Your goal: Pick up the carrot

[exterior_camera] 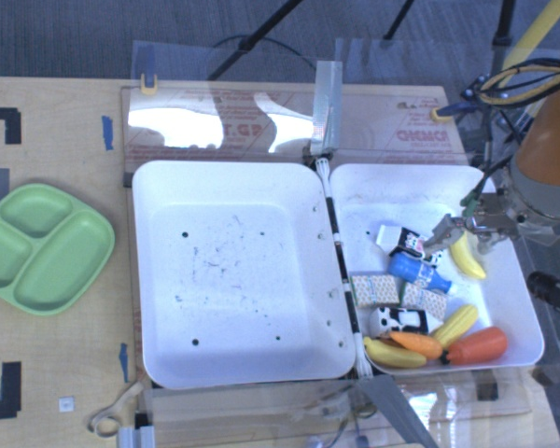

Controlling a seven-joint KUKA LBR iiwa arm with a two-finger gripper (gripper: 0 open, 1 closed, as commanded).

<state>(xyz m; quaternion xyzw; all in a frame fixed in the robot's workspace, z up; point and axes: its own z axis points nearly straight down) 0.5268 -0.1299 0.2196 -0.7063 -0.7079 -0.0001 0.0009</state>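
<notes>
Lying carrot (416,343), long axis left-right, near-level.

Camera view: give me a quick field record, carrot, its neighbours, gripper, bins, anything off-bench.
carrot: small, orange, lying flat near the front edge of the right bin
touching: rests against a yellow banana; red-orange pepper just to its right
gripper: above the right bin's far right side, beside another banana, well away from the carrot
carrot held: no
left bin: white, scuffed floor
outside bins: green divided plate on the bench, left
</notes>
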